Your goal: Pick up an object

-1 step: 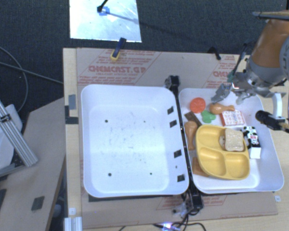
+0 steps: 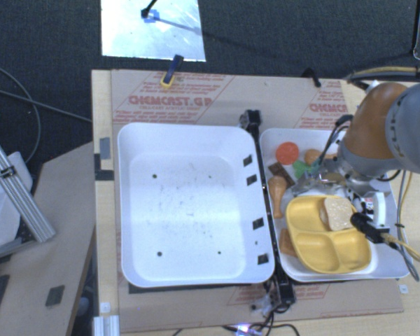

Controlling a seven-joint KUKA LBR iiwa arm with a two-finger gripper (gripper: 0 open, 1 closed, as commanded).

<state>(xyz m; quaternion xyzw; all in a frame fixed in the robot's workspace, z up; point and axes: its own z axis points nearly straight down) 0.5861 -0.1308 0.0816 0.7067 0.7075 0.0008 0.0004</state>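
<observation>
In the near corner of the right white plastic bin (image 2: 386, 263), a yellow divided plastic tray (image 2: 322, 247) carries a pale bread-slice toy (image 2: 338, 213), the likely pick. The jaws hang close by it, their opening impossible to tell, and a descent could catch the tray's rim and tip it. A red-orange ball (image 2: 288, 152) lies toward the far edge; printed cardboard (image 2: 196, 96) covers the table (image 2: 100, 103), dark carpet (image 2: 42, 33) beyond.

From my feed the arm (image 2: 411, 124) is a chunky smooth grey tube, with a rounded orange band (image 2: 369, 126) above the wrist and a thin dark cable (image 2: 332, 140) looping beside it.
</observation>
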